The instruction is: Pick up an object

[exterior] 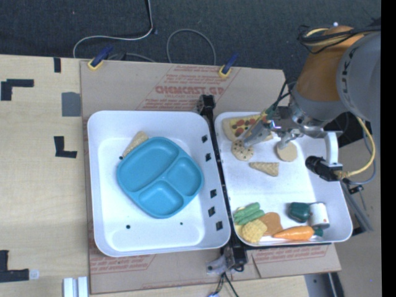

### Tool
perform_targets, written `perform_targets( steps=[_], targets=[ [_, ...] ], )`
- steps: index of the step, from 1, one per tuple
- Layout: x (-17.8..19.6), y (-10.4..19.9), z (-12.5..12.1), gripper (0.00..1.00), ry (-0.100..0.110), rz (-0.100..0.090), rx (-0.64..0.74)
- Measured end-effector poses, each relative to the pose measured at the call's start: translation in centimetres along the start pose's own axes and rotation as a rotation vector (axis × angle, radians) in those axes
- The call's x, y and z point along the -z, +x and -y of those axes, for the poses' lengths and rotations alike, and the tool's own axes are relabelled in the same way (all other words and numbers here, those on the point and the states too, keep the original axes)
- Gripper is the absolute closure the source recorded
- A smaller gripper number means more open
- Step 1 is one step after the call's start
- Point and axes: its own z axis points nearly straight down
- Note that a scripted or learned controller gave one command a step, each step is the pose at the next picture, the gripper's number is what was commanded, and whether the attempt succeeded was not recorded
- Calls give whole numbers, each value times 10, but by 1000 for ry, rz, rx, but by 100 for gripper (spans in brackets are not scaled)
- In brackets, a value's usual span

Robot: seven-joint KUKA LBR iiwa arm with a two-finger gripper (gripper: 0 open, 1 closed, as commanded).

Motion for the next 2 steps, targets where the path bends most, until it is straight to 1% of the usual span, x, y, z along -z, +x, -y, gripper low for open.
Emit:
perform_targets(
  steps=[1, 2],
  targets=[
    [-81, 8, -48, 0, 3, 1, 2],
    [-105, 12, -65, 0, 12, 1, -1]
  ],
)
